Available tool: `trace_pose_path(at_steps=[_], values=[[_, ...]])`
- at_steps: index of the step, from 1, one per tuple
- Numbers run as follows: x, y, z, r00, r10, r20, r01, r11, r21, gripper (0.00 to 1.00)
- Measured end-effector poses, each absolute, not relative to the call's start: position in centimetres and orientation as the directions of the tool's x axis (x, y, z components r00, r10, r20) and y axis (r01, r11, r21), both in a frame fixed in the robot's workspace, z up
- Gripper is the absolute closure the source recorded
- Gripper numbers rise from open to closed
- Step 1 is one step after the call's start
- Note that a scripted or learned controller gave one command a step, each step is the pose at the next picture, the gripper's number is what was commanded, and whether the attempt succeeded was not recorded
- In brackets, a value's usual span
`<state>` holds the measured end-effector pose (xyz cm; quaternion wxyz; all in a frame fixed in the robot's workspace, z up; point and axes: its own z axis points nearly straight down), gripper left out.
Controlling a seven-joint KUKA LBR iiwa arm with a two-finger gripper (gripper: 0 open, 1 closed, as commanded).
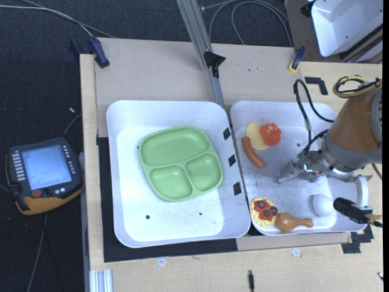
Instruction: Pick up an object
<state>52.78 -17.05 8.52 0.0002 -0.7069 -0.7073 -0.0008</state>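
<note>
The gripper point(290, 174) hung low in the right bin point(285, 111); whether it was open I couldn't tell. A hot dog point(253, 152) lay just left, untouched.

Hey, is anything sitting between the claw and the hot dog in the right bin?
Nothing visible. The claw hovers over bare bin floor, and the hot dog lies to its left in the camera view with open white floor between them.

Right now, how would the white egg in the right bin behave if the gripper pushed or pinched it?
The white egg looks smooth and rounded, so it would probably roll across the right bin floor when nudged. Its curved surface may slip out of a pinch. It seems light for its size.
</note>
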Motion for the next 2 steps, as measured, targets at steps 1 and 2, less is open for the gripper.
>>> trace_pose_path(at_steps=[1, 2], values=[[52.9, -17.2, 9.9, 0.001, 1.000, -0.003, 1.000, -0.001, 0.007, 1.00], [52.4, -16.5, 15.1, -0.002, 1.000, -0.001, 1.000, 0.002, 0.006, 1.00]])
